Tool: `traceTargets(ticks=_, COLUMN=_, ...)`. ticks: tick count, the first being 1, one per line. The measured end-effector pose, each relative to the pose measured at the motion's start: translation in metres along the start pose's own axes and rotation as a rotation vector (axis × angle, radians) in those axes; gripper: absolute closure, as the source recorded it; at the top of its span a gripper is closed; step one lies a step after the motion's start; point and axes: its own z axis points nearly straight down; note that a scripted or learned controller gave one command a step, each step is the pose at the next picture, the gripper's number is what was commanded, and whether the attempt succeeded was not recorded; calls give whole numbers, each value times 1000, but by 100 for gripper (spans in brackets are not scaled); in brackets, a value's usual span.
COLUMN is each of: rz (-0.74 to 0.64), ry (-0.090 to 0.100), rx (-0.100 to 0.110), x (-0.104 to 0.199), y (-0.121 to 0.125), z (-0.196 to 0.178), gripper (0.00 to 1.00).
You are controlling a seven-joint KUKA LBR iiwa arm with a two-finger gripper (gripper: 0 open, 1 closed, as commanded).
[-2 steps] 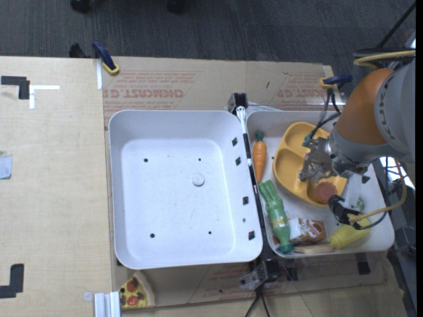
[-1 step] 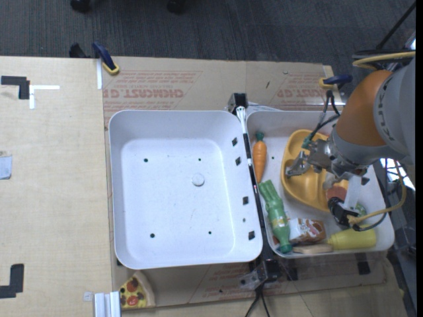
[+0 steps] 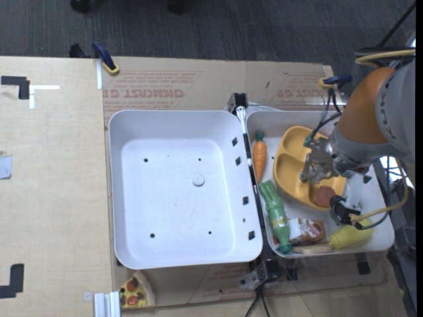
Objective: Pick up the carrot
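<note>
Hovering over the yellow divided plate (image 3: 291, 170) in the right bin (image 3: 377, 240), my claw (image 3: 316, 170) points down; whether it is apart or together I cannot tell. The carrot (image 3: 259, 158) lies to its left, against the bin's left wall. A green bottle (image 3: 273, 214) lies below-left of it, a yellow item (image 3: 349, 237) below-right.

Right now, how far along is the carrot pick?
Done: nothing visible yet; the small orange carrot with a green top lies against the left wall of the right white bin, beside the green plastic bottle. In hand: the grey arm's gripper hovers over the yellow divided dish, away from the carrot. Left: move over the carrot, grasp, lift.
</note>
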Motion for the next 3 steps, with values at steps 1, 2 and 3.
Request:
traceTargets(ticks=1, rz=1, ry=0, rx=-2, x=0, y=0, z=-1, gripper=0)
traceTargets(ticks=2, rz=80, ry=15, rx=12, x=-42, y=47, z=16, gripper=0)
traceTargets(ticks=3, rz=-107, ry=-4, rx=5, x=-4, y=-40, z=21, gripper=0)
